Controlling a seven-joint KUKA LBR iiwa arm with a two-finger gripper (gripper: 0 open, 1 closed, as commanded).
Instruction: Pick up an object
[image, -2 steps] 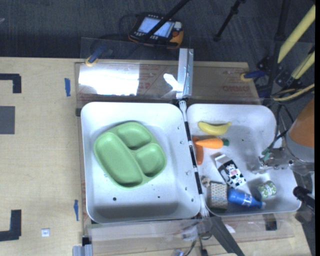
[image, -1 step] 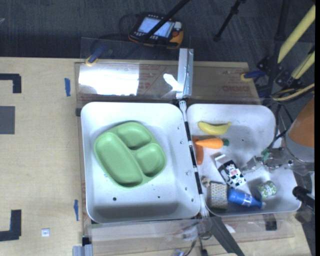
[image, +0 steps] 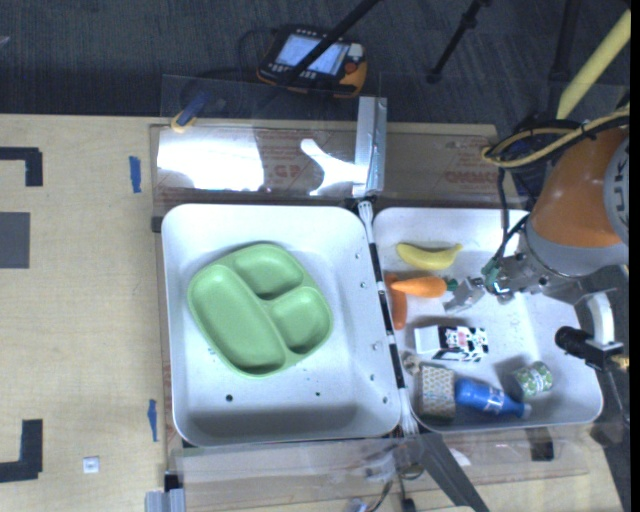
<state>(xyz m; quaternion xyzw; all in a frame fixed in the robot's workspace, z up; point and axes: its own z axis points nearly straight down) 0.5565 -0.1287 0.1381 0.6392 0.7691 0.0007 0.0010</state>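
You face a pale wooden bench (image: 80, 330), black tape marks (image: 22, 165) at left, dark carpet floor (image: 120, 50) beyond, glare on clear sheet (image: 250, 150).

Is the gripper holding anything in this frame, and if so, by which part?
Cannot be told. The gripper sits low in the right bin beside the carrot; nothing visibly sits between its fingers.

Bright overhead light, hard glare on the clear panel (image: 255, 160) — slightly soft focus

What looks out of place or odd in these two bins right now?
Nothing looks spilled or broken. The green divided plate sits askew in the left bin. In the right bin, the banana, carrot and blue bottle lie loosely scattered, the bottle on its side.
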